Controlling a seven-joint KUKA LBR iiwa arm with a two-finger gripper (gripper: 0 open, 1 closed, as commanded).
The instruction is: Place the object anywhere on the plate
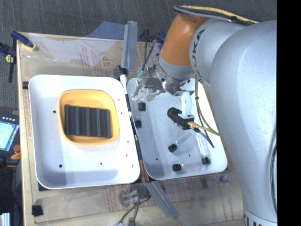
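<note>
Arm [244, 93]: looms largest and nearest, grey, reaching in from the right; orange band [181, 41] above the wrist
Jaws: low over the upper left corner of the right bin [157, 149] in the camera view, close by the wall beside the left bin [47, 149]; cannot tell how far open; cannot make out anything held or touched
Plate [87, 97]: yellow, sits in the left bin, toward its upper half
Object: most likely the dark ridged block [88, 120], lying flat and wholly inside the plate's rim, well apart from the jaws
Small black bits [172, 148]: scattered on the right bin's floor; too small to tell whether loose pieces or fittings
Step in hand: judged as placement done, taking the block for the object, leaving only a clean withdrawal; otherwise a pick from the right bin
Doing it well: rise straight up before any sideways travel, clearing the corner wall; cross both rims high; if carrying, lower over the plate's middle and release close to the surface, never from height; avoid nudging the block or the plate
</note>
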